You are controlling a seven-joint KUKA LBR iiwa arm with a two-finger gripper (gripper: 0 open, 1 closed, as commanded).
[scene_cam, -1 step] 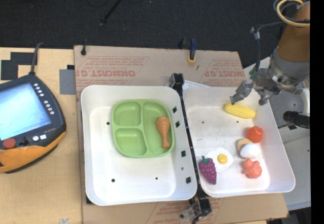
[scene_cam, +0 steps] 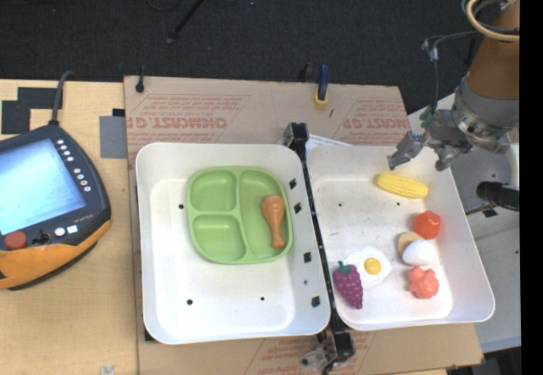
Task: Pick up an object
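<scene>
My bench (scene_cam: 51, 93) is a pale wooden top, and a sheet of printed brown cardboard (scene_cam: 221, 114) lies flat on it. On that cardboard sit the two shallow white bins, touching along a black seam: the left bin (scene_cam: 161, 280) and, just to its right, the right bin (scene_cam: 471, 297). Well to the left of the left bin, off the cardboard and straight on the wood, rests a grey and orange control pendant (scene_cam: 47, 204) with its screen facing up.

Two bins (scene_cam: 161, 195), one tray (scene_cam: 238, 215), seven toy foods (scene_cam: 402, 186).
</scene>
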